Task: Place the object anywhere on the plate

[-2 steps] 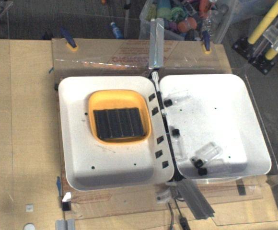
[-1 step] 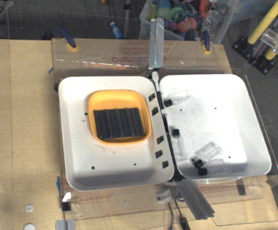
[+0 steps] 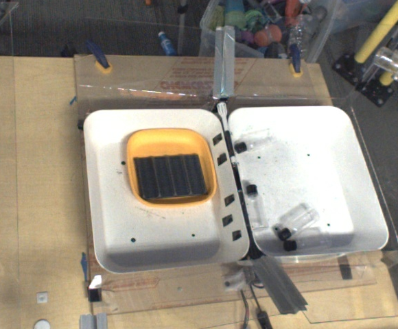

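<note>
two shallow white bins side by side on a wooden bench (image 3: 27, 184), with the left bin (image 3: 110, 245) toward 9 o'clock and the right bin (image 3: 336, 136) toward 3 o'clock. between them, a dark divider strip (image 3: 235, 204) with a row of small black tabs along its left side. in the middle of the left bin, an orange plate (image 3: 168, 139) with rounded corners. on the plate, lying flat and filling most of its floor, a dark ribbed slab (image 3: 169, 175), ribs running 12 to 6 o'clock, orange rim visible all round it, widest at 12 o'clock. already on the plate, then, and touching nothing else. in the right bin, toward 5 o'clock, a clear plastic tube (image 3: 298, 218) lying tilted, with a black cap (image 3: 285, 236) at its 7 o'clock end. toward 10 o'clock of the same bin, a second clear piece (image 3: 252, 142) close to the divider, too faint to make out well. just beside the divider at mid-height, a small black bit (image 3: 251, 190). beyond the bins at 12 o'clock, a clear tub of coloured toys (image 3: 267, 12), and at 1 to 2 o'clock a yellow bar (image 3: 388, 19). blue clamps (image 3: 101, 60) on the far edge of the bench. no telling how the gripper stands: wide, narrow or holding.
</note>
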`<state>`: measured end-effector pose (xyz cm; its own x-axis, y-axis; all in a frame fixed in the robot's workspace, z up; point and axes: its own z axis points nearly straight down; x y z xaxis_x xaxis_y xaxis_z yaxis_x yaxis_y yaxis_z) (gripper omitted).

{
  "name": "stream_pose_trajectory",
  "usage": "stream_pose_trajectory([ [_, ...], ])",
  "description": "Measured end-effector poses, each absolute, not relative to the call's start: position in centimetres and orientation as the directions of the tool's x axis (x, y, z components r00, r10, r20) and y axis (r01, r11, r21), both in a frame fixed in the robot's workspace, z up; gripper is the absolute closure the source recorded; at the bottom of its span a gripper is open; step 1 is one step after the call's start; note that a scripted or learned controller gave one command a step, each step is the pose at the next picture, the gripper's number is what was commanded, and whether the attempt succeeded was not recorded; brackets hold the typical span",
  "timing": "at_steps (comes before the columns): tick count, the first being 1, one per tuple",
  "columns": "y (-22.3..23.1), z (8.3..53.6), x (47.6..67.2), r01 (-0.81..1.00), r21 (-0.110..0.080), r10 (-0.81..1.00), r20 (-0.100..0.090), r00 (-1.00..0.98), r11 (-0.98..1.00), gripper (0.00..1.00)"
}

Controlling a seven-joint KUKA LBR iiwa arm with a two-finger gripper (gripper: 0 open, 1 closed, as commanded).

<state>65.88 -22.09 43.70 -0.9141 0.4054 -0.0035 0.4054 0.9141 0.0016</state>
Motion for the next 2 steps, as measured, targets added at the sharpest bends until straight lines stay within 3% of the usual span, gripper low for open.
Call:
stream_pose_trajectory([
  [2, -22.16, 43.72, 65.86, -0.232, 0.000, -0.232, -0.006, -0.973, 0.973, 1.00],
])
